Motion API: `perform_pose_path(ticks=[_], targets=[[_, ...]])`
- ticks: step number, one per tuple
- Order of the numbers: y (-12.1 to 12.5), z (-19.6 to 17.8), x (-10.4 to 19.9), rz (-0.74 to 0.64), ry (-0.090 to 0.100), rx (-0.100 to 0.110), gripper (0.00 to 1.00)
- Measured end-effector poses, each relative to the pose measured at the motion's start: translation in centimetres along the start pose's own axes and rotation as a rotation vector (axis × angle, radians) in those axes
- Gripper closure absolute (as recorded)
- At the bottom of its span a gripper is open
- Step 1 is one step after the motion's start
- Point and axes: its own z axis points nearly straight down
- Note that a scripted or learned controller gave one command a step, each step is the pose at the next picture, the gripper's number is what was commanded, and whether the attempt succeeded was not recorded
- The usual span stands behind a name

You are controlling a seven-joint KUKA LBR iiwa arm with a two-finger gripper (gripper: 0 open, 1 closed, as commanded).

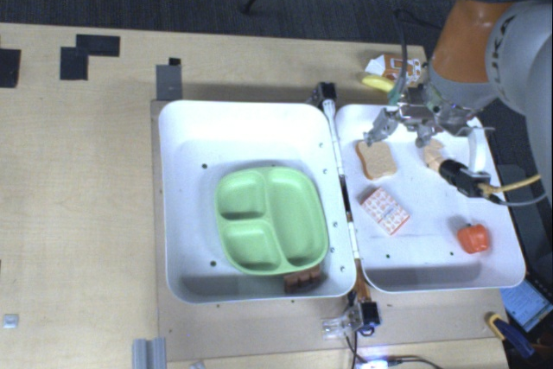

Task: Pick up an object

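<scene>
Two white bins side by side on a tan bench. Left bin [186, 186] holds a green divided plate [270, 219], three compartments, with a brown item [302, 278] poking out just beneath its near edge, partly hidden. Right bin [501, 264] holds a toast slice [377, 159] near the far left, a red-and-white checkered packet [384, 211] close in front of it, an orange-red tomato-like piece [473, 238] toward the near right, and a small tan piece [433, 155] right of the toast. Gripper [403, 127] hangs over the far part of the right bin, fingers spread, one tip just above the toast's far edge, nothing between them. Black cylindrical part [460, 177] sticks out below the wrist, over the bin. Yellow and white items [389, 73] lie on the bench behind the right bin. Print on the packet is too small to read; no legible writing anywhere.
</scene>
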Motion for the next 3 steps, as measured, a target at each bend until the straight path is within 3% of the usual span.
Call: perform_pose_path(ticks=[1, 2, 3], targets=[[-11.4, 9.9, -2.1, 0.000, 0.001, 0.001, 0.00], [-11.2, 8.8, -2.0, -0.001, 0.002, -0.006, 1.00], [0.5, 10.2, -9.3, -0.003, -0.002, -0.006, 1.00]])
